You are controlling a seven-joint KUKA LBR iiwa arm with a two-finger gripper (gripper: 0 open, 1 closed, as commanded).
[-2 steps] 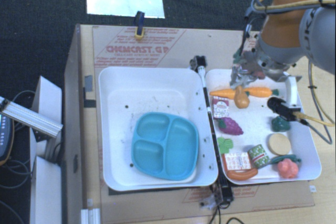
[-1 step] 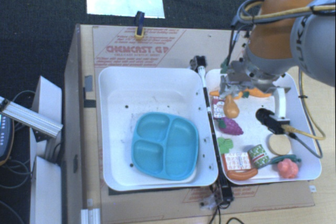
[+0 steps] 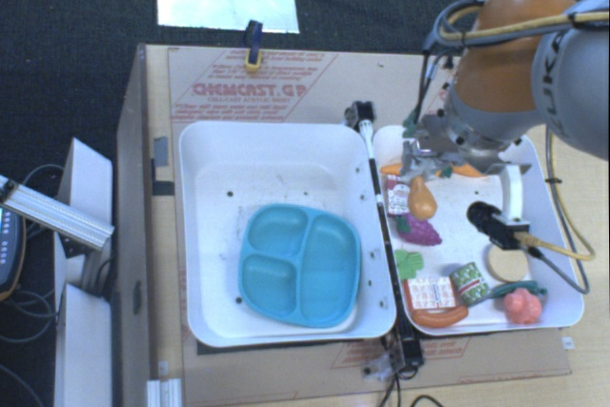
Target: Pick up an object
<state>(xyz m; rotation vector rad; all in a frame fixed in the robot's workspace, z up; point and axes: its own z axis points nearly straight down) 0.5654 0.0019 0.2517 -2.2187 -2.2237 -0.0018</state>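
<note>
Camera view. Two white bins sit side by side on the surface (image 3: pixel 152 205).

Left bin (image 3: pixel 276 143): one blue divided tray (image 3: pixel 300 264), lying flat toward the near right corner. The far half of the bin floor is bare.

Right bin (image 3: pixel 560 293): crowded with small toy foods. The arm (image 3: pixel 505 33) reaches over its far edge, orange band uppermost. The tool (image 3: pixel 424 165) hangs low over the far left part of the bin. Cannot tell how far it is open, nor whether it grips anything.

- Tan pear (image 3: pixel 422 202) sits directly under the tool, close to it or touching; contact not clear.
- Small red-and-white packet (image 3: pixel 398 198) lies just left of the pear, against the wall shared with the left bin.
- Purple grapes (image 3: pixel 421 231) lie on the near side of the pear, touching it.
- Green leafy piece (image 3: pixel 410 262) lies nearer still, by the same wall.
- Red-and-white box (image 3: pixel 431 293) and an orange sausage (image 3: pixel 440 317) lie along the near edge, with the box resting on the sausage.
- Green can (image 3: pixel 469 281) lies tilted, just right of the box.
- Pale round biscuit (image 3: pixel 505 262) is mid-bin on the right side.
- Pink lump (image 3: pixel 522 305) is in the near right corner.
- White round lid (image 3: pixel 389 143) is at the far left corner.
</note>
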